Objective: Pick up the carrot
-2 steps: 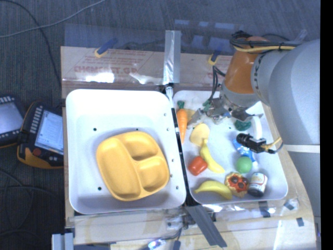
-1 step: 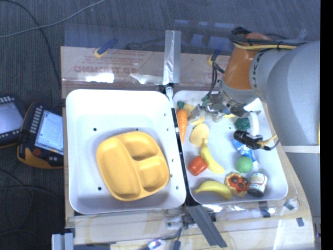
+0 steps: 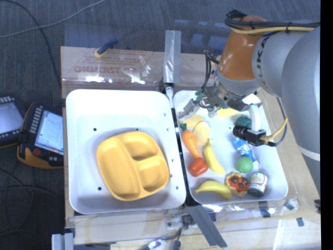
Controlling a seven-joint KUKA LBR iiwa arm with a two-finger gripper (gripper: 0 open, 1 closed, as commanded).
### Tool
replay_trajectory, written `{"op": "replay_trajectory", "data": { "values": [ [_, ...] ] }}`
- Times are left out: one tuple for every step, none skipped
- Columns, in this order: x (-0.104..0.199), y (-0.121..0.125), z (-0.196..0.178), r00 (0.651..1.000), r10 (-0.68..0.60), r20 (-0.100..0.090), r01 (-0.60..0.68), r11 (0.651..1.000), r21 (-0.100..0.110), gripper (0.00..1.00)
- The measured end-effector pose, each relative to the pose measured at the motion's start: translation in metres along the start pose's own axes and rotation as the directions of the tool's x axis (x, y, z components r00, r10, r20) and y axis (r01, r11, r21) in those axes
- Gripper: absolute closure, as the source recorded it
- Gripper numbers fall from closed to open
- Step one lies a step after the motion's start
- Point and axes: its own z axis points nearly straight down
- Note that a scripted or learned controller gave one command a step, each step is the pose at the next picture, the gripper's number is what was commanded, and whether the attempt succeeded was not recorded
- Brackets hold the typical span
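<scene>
An orange carrot (image 3: 190,142) lies in the right bin (image 3: 276,165), close to its left wall, pointing toward the front. A pale yellow fruit (image 3: 199,128) rests against its far end. My gripper (image 3: 200,103) hovers over the back left part of the right bin, just beyond the carrot's far end and apart from it. Its fingers spread apart with nothing between them.
The right bin also holds a red pepper (image 3: 197,166), two bananas (image 3: 213,159), a green ball (image 3: 244,164), a blue packet (image 3: 243,147), a can (image 3: 258,183) and a dark green item (image 3: 243,122). A yellow divided plate (image 3: 133,164) sits in the left bin (image 3: 83,113).
</scene>
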Motion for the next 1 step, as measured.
{"op": "replay_trajectory", "data": {
  "values": [
    [-0.0040, -0.0773, 0.0006, 0.996, -0.093, 0.000, 0.093, 0.996, 0.001, 0.00]
  ]
}}
